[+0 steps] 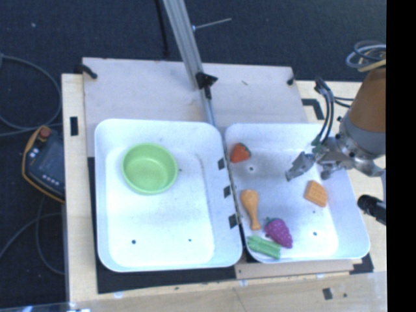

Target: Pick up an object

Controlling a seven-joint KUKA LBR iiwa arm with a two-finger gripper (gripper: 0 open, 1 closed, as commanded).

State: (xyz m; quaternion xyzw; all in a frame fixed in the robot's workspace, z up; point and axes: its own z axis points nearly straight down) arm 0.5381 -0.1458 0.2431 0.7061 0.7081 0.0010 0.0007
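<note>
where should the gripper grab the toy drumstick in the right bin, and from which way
Probably the drumstick's narrow shank, from straight above. It lies flat, fat end toward the strawberry, thin end toward the grapes. Close across its width; the bin divider sits close on one side, so a side approach looks cramped.

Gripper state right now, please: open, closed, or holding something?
Gripper: open, holding nothing, above the right bin beside the orange cracker.

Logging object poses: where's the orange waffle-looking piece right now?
In the camera view, the orange waffle piece lies in the right bin, toward its right side, just below the gripper and right of the drumstick.
</note>
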